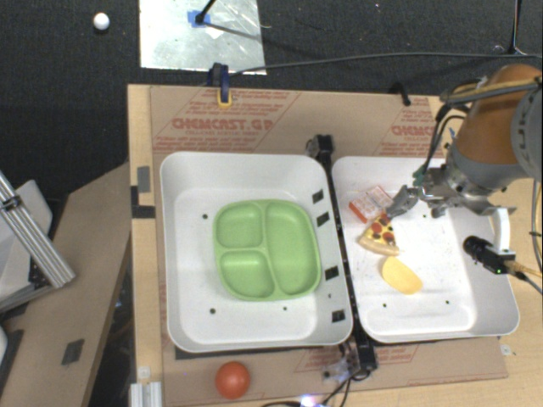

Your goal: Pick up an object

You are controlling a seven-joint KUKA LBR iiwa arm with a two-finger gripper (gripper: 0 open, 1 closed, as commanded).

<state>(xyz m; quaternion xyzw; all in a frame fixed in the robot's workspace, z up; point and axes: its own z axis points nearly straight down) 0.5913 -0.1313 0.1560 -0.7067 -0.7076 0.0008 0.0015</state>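
My tool [405,200] hangs over the right bin [488,316], near its far left corner; I cannot tell how far it is open or whether it has hold of anything. Just beside its tip lie a red-and-white packet [371,202] and a toy pizza slice [379,236]. Nearer lies a yellow piece [400,275]. The left bin [182,316] holds a green divided tray [265,248].

The brown sheet [254,113] under both bins reads "CHEMCAST GP" in red (repeated, partly cut off, toward the right).
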